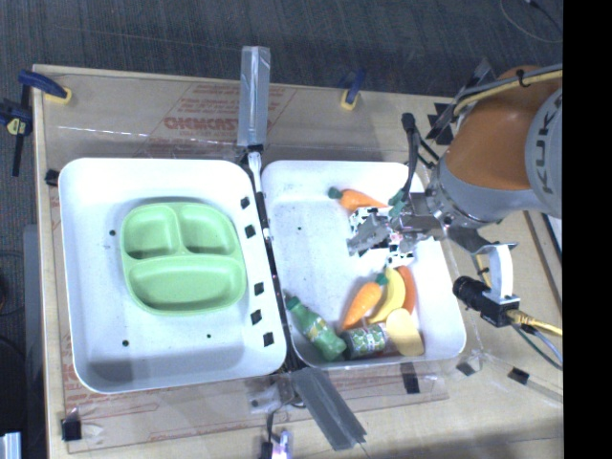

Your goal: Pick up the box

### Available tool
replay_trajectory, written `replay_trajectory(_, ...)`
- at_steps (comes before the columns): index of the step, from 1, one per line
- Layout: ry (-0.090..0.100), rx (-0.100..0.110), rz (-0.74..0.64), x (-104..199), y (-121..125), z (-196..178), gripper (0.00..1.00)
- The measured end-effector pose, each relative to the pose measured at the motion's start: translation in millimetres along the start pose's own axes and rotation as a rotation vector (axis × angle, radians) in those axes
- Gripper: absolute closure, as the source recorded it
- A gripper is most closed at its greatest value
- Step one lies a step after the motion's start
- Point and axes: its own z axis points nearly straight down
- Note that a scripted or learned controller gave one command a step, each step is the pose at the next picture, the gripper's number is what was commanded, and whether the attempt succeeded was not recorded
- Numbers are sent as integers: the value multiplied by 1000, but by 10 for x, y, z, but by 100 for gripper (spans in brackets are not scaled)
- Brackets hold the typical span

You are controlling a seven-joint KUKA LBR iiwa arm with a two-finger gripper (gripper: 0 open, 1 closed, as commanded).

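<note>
Right bin [306,256] holds the claw [375,231], its grip state unclear, no box discernible near it.

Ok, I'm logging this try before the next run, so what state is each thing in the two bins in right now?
Green tray: flat in the left bin, compartments bare.
Small carrot: lying at the right bin's far side, beside the hand.
Large carrot: lying against the banana.
Green bottle: on its side at the near wall.
Can: on its side beside the bottle.
Hand: low over the right bin.
</note>
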Motion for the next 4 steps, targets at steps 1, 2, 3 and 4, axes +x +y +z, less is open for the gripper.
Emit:
replay_trajectory(1,-2,-1,90,128,178,-134,0)
replay_trajectory(2,0,1,217,-107,156,1593,0)
replay_trajectory(3,1,1,200,401,254,1647,0)
replay_trajectory(4,1,-1,240,175,1038,1639,0)
